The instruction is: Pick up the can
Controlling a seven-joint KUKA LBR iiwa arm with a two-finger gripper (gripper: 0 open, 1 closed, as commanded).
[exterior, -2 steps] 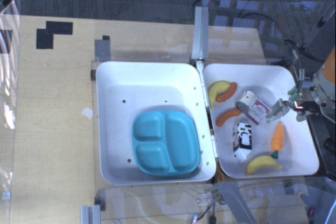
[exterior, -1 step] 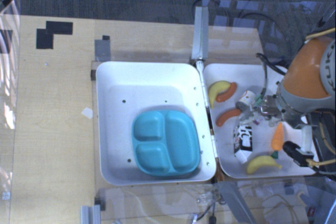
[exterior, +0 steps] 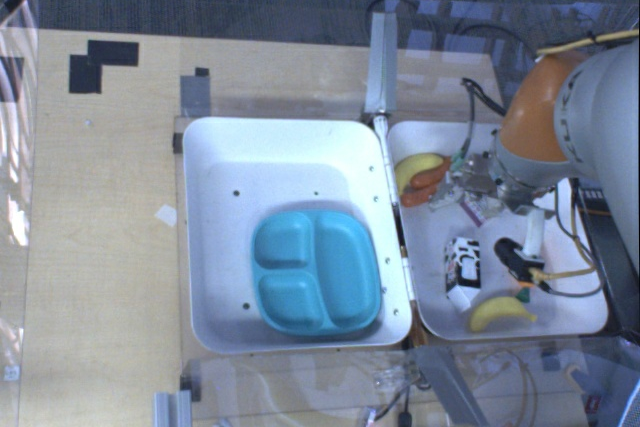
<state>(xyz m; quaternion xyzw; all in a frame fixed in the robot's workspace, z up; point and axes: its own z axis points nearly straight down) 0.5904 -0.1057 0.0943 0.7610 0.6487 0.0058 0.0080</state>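
The can (exterior: 462,267) is black and white and lies on its side in the right bin (exterior: 570,320), near the middle of its floor. My gripper (exterior: 468,187) hangs over the far part of that bin, a short way beyond the can and apart from it. It is right beside a yellow fruit (exterior: 418,165) and a red-orange piece (exterior: 427,182) at the bin's far left corner. Nothing shows between the gripper and the can.
A yellow banana (exterior: 500,313) lies at the right bin's near edge, just in front of the can. The left bin (exterior: 215,165) holds a blue divided plate (exterior: 316,271). The arm (exterior: 590,115) covers the right bin's far right side.
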